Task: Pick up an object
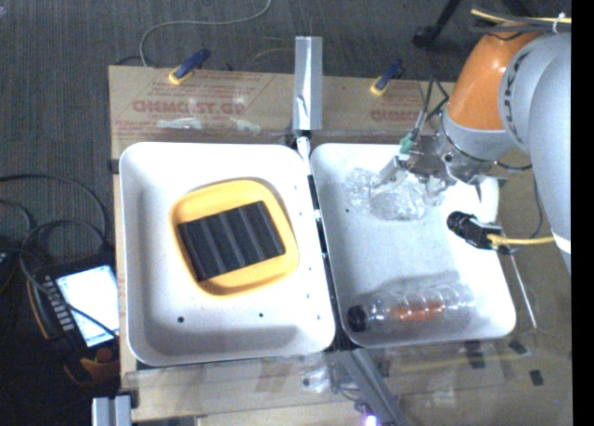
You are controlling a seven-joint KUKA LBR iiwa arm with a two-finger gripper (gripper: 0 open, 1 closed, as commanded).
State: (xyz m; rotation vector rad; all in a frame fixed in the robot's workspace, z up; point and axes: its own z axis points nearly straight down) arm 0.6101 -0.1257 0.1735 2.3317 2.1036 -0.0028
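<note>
Crumpled clear plastic piece (394,194) lies in the upper part of the right bin (418,257), directly under the gripper (419,162); finger state cannot be told. A clear bottle (408,307) lies along the bin's near edge. Left bin (148,229) holds a yellow-rimmed black tray (234,235).

Tray (237,237) in left bin (139,174); bottle (413,306) in right bin (422,248).

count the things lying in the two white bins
3. A yellow tray with a black ribbed insert lies in the left bin. A crumpled clear plastic piece lies at the right bin's far end, a clear plastic bottle along its near edge.
</note>
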